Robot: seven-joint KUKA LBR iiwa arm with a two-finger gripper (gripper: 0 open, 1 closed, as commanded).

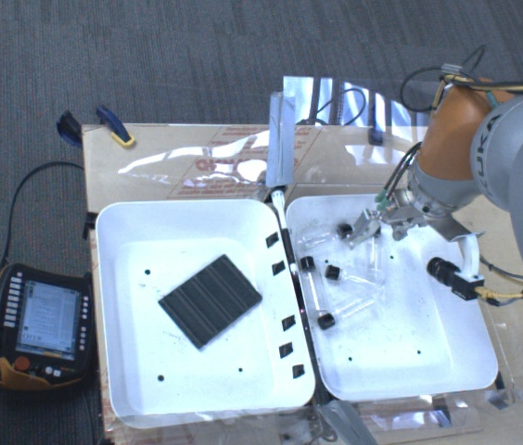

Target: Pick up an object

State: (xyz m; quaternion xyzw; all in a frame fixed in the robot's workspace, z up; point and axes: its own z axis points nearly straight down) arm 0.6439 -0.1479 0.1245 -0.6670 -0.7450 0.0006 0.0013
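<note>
A black ribbed rectangular pad (210, 299) lies flat in the middle of the left bin (113, 248). Several clear vials with black caps are scattered in the left half of the right bin (447, 360): one cap (345, 231) near the gripper, another (332, 273) mid-bin, another (325, 320) lower down. My gripper (381, 228) hangs over the upper middle of the right bin, just right of the nearest capped vial. Its fingers (367, 229) stand apart with nothing between them.
Small black clips (287, 323) line the divider between the two bins. A teach pendant (34, 327) lies off the bench at the left. A blue and yellow clamp (113, 126) sits at the bench's back left corner. A metal upright (282, 146) stands behind the bins.
</note>
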